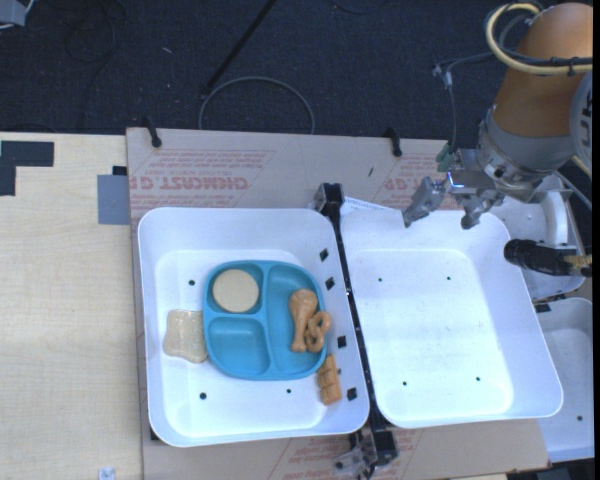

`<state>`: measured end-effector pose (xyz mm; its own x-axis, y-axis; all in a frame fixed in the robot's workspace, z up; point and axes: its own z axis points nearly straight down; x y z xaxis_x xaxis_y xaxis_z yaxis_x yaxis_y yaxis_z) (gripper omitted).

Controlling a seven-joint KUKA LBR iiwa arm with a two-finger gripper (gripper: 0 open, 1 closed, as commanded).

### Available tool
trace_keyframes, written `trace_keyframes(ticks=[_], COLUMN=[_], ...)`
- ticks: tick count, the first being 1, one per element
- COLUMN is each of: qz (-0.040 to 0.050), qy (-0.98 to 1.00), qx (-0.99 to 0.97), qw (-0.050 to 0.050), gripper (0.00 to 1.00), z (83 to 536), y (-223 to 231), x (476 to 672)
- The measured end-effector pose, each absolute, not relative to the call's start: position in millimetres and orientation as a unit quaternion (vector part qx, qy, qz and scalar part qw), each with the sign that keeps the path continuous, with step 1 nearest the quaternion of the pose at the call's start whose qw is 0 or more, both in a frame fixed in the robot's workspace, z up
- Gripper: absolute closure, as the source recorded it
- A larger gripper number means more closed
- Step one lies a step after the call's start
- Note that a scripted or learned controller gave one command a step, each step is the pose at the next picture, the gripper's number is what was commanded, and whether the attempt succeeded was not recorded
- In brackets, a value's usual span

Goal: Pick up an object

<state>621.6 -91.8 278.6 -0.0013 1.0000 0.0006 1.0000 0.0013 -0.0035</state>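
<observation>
In the left bin (pixel 170 238) lies a blue sectioned plate (pixel 260 323). A round tan biscuit (pixel 235 290) rests in its upper left section, and a knobbly tan pastry (pixel 307 320) lies in its right section. A pale bread slice (pixel 185 336) lies on the bin floor left of the plate. A small brown piece (pixel 328 380) sits by the plate's lower right corner. My gripper (pixel 444 211) hangs over the back rim of the right bin (pixel 450 328), fingers spread apart with nothing between them.
A black divider rail (pixel 345 308) runs between the two bins. Cardboard (pixel 230 173) lies under the bins, and a wooden benchtop (pixel 50 308) extends to the left. Cables lie on the dark floor behind.
</observation>
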Motion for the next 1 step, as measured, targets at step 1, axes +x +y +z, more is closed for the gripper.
trace_keyframes(ticks=[1], qz=[0.0024], qy=[-0.707], qx=[-0.707], qw=[0.003], gripper=[0.0], z=[234.9], y=[-89.0], x=[621.5])
